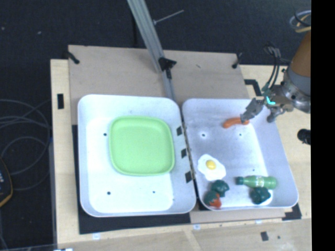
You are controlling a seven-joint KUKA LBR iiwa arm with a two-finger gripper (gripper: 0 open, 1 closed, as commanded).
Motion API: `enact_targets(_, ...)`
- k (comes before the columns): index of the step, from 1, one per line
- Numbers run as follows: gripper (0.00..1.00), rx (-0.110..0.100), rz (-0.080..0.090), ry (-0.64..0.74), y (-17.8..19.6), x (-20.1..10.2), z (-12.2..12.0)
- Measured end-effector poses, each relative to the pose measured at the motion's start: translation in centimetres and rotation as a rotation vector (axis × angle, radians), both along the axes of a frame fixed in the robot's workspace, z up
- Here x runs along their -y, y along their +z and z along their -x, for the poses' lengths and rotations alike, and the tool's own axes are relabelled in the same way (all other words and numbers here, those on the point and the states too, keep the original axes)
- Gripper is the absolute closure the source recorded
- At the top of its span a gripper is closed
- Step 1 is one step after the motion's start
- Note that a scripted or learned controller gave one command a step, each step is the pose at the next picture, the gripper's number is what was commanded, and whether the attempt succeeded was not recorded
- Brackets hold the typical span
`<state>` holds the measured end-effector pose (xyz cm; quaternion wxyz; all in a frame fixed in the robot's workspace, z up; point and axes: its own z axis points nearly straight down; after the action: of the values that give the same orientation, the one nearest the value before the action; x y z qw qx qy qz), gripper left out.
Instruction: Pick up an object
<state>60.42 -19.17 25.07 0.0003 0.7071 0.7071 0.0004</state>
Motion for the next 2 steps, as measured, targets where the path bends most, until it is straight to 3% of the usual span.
enact_targets(1,0.0,0.0,0.0,0.0,0.0,0.0,0.0)
enact_targets(2,0.0,-0.004,0.0,0.0,-4.4,-0.5,0.2)
